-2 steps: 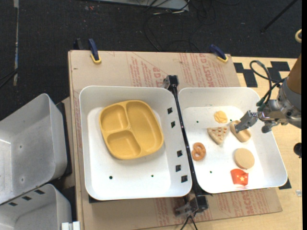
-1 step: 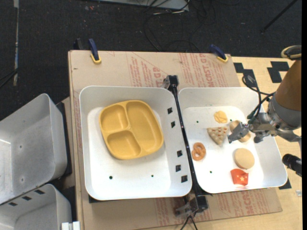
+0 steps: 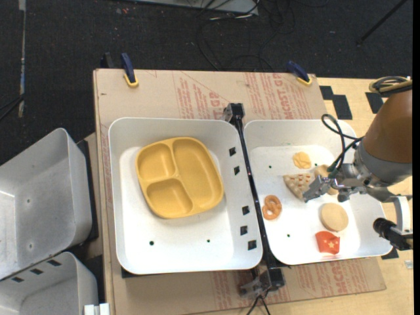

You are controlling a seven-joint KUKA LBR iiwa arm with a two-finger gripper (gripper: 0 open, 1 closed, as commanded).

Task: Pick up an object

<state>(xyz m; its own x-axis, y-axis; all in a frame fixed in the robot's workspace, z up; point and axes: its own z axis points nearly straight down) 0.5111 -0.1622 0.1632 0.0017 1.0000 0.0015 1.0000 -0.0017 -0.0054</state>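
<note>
Lying nearest the camera in the right bin, a red block sits by the front wall, with a pale egg-shaped piece just behind it and a small pretzel-like ring off toward the divider. Behind those rests a tan wedge, and farther back a small yellow-orange lump. The gripper hangs low over the middle of this bin, just beside the wedge on its right, reaching in from the arm at the right; whether its fingers are apart or together cannot be told at this size, and nothing is visibly held. The left bin holds a yellow divided plate, well apart from the gripper. Judging by position, the wedge is the likely target, and the try looks to be at the approach or closing stage. The risk is plain: the gripper seems offset to one edge of the wedge, so closing there could nudge the piece sideways or pinch only a corner, which would slip on the lift. The egg-shaped piece is close enough to be bumped as well.
</note>
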